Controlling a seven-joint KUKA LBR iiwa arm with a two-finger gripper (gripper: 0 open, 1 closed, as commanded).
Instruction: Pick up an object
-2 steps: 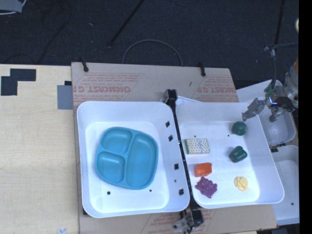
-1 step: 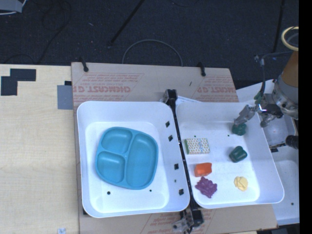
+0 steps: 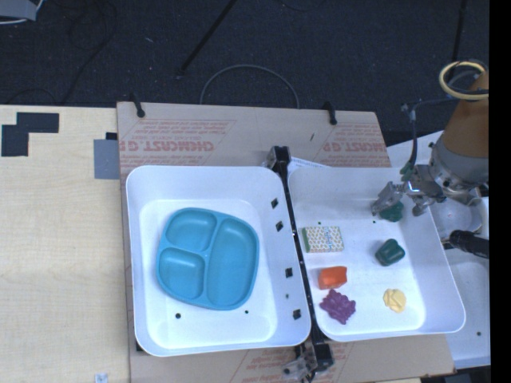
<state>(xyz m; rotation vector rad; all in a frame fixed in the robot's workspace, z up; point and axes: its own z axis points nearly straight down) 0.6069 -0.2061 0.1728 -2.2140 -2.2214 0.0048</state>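
The hand (image 3: 393, 207) hovered over the right bin (image 3: 363, 183), its grip impossible to tell; descending there, it risked missing the green block (image 3: 390, 252) nearby.

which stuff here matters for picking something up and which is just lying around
For the job:
end effector, at the right bin's upper edge
dark green block
orange block
purple grapes
yellow piece
patterned block

Lying about:
blue divided plate, left bin
cardboard sheet
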